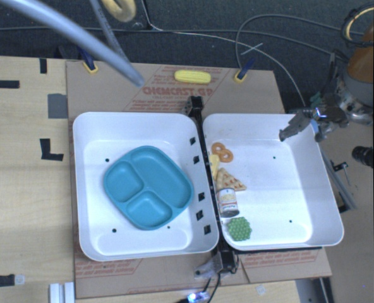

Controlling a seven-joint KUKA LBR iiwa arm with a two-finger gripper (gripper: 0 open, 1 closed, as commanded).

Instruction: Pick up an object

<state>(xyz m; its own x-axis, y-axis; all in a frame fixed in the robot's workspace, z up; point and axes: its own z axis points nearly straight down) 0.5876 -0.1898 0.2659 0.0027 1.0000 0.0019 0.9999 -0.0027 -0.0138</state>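
Observation:
Several small items lie along the left wall of the right bin (313, 188): an orange pretzel ring (222, 151), a tan cracker wedge (229, 181), a small can (227, 202) and a green bumpy ball (239, 228). A blue divided plate (148, 186) fills the middle of the left bin (86, 169). My gripper (304, 132) hangs over the right bin's far right corner, well away from the items. It is open with nothing between its fingers.
A yellow banana-shaped toy (192, 76) lies on the cardboard behind the bins. Blue-and-yellow clamps (242, 68) hold the cardboard's back edge. A grey hose (79, 36) crosses the upper left, and thin cables loop behind the right bin.

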